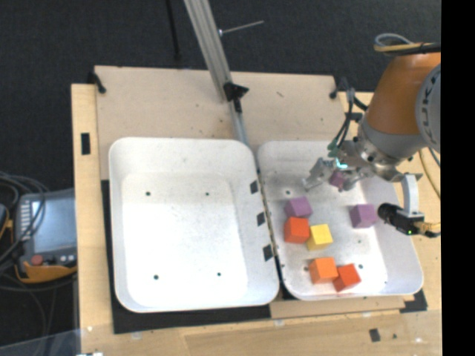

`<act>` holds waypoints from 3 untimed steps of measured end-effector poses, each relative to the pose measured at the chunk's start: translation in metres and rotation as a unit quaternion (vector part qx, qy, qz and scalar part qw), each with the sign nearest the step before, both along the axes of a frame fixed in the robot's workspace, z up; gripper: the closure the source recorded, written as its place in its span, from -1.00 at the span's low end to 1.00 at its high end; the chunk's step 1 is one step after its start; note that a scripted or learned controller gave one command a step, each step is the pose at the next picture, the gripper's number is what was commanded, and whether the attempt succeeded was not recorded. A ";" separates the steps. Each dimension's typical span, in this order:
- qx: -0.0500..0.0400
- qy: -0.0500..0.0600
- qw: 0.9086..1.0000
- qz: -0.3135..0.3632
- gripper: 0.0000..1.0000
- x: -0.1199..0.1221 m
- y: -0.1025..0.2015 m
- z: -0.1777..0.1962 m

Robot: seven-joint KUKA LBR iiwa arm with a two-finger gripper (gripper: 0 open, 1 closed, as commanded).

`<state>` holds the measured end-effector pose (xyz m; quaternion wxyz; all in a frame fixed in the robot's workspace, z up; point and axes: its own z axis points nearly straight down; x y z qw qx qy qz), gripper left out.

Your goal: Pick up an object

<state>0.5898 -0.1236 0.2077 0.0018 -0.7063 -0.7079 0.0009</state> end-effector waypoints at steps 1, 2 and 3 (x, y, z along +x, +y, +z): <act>0.000 -0.003 1.000 -0.001 -1.00 0.001 0.000 0.003; -0.001 0.001 1.000 -0.002 -1.00 0.001 0.004 -0.059; 0.000 -0.002 1.000 -0.001 -1.00 0.001 0.003 -0.092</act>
